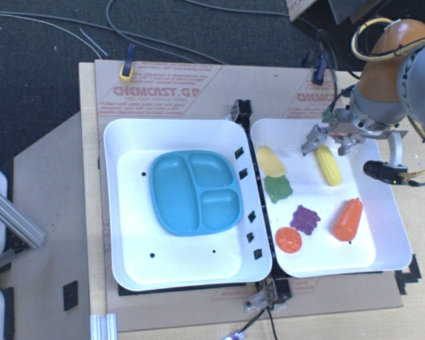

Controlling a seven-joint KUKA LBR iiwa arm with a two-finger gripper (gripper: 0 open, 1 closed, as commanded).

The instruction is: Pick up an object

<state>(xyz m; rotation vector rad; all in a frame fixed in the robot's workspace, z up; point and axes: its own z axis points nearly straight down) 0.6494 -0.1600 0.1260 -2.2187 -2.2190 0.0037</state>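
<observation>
On the bench, two white bins sit side by side. One, the left bin, holds a single blue tray with three compartments, lying flat near the bin's middle. Its neighbour, the right bin, holds five toy foods: a pale yellow piece by the divider, a green piece touching it just below, a purple piece, a round red-orange piece near the front edge, a corn cob toward the back, and an orange carrot-like piece tilted on the right side.

Reaching in from the right, the arm bends down over the right bin's back part. Its gripper hangs just above the corn cob's upper end with fingers spread apart, one on each side; nothing is clamped between them.
</observation>
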